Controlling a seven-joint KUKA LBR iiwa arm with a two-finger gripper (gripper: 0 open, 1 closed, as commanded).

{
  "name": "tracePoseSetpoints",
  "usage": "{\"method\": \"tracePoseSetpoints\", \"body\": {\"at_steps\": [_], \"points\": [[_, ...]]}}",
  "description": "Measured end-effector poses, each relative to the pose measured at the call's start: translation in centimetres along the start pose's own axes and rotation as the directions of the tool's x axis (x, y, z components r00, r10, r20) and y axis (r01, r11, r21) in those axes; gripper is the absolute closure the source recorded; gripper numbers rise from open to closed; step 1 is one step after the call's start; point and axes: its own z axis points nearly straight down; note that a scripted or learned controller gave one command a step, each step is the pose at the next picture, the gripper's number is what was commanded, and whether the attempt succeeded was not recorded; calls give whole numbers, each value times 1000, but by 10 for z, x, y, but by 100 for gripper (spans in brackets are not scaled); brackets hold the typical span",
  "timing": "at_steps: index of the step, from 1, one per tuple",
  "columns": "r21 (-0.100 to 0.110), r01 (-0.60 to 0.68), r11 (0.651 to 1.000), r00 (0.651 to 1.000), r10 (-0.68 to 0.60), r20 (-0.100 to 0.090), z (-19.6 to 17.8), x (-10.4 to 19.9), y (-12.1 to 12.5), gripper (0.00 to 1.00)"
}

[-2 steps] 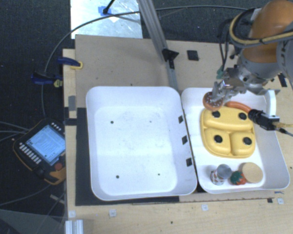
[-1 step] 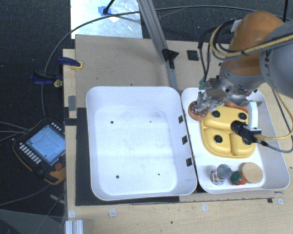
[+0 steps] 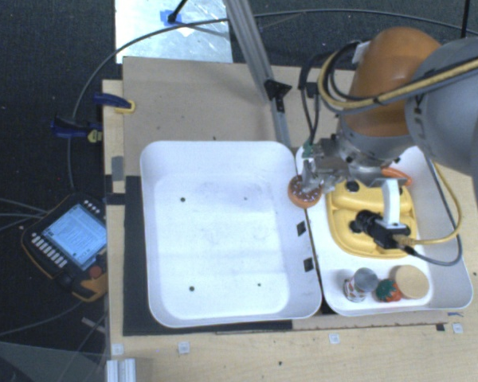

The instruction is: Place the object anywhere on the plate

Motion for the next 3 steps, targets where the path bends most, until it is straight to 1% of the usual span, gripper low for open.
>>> {"method": "tracePoseSetpoints", "body": {"at_steps": [1, 2, 3], "points": [[0, 2, 1000, 1000, -2, -1, -5, 54, -25, 100], [0, 3, 1000, 1000, -3, -1, 0, 108, -35, 100], [-1, -4, 1000, 1000, 4, 1, -1, 104, -34, 0]]}}
